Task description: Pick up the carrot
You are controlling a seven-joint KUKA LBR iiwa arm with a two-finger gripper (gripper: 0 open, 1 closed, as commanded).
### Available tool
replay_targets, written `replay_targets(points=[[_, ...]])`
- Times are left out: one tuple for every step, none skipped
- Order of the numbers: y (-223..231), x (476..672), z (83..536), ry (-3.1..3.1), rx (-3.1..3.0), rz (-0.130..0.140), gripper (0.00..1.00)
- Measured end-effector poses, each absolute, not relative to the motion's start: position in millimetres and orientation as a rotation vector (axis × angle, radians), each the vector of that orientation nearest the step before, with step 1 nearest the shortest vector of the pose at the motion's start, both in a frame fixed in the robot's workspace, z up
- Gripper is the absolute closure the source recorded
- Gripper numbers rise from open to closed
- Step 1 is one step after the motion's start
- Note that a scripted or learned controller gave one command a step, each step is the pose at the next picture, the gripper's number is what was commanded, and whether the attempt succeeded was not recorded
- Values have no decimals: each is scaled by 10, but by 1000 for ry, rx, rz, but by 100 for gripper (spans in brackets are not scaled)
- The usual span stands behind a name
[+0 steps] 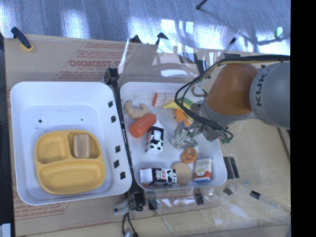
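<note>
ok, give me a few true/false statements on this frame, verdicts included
1. The yellow divided plastic plate lies in the left white bin. True.
2. The orange carrot lies on that plate. False: it lies in the right white bin, beside the tan croissant.
3. The claw hangs over the right bin. True.
4. The black-and-white cow-print milk carton stands in the left bin. False: it is in the right bin, just below the carrot.
5. A small tan block sits in one of the plate's upper compartments. True.

Bright, even overhead light, blue-white glare patches on the floor (148,14) at top, soft shadows, slight overall blur.
</note>
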State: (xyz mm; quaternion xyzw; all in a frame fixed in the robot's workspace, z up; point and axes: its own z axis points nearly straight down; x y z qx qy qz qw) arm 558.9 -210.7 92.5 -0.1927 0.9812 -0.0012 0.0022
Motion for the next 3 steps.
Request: replay_targets(points=[[-2104,5242,2394,3121,-245,-10,100],[-1960,5227,1069,3074,-673,8,100],[-1469,5615,1669,3077,-587,-1,100]])
